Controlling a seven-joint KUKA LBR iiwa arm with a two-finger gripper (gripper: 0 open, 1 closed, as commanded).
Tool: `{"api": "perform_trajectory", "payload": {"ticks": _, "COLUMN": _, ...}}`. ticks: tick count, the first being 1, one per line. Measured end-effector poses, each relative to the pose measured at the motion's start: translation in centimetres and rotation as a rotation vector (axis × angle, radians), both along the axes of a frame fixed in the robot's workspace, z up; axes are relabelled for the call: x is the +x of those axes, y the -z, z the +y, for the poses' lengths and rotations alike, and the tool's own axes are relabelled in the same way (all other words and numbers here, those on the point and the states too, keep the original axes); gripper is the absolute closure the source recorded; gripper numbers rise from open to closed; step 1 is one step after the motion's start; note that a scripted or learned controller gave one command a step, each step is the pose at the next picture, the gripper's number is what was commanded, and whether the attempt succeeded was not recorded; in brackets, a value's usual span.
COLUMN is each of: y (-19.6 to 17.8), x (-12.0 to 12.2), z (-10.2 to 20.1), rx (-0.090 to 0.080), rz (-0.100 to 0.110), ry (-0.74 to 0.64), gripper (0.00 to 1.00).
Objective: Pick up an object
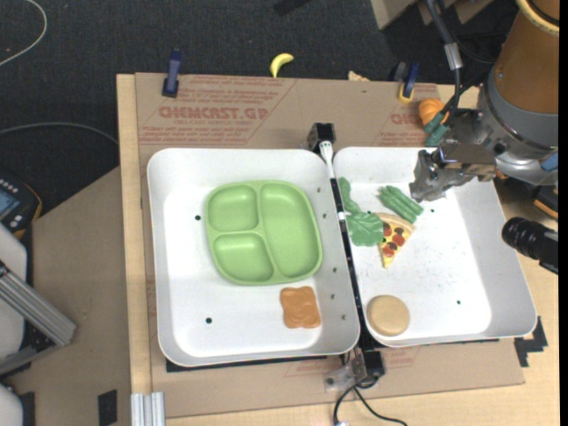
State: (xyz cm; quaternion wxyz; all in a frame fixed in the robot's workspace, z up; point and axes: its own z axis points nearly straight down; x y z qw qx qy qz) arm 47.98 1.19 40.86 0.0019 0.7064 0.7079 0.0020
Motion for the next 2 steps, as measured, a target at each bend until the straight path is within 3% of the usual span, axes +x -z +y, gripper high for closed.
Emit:
{"api": "perform_trajectory", "payload": {"ticks": 1, "y": 3.2, "x": 0.9, "z": -8.1, "rx": -0.001, "rz": 0.009, "ry": 0.009, "gripper": 1.0}}
{"api": "perform_trajectory", "payload": {"ticks": 2, "y": -0.2, "x": 1.6, "z": 3.0, "rx": 0.002, "rz": 0.0, "ry": -0.009, "gripper": 1.0}}
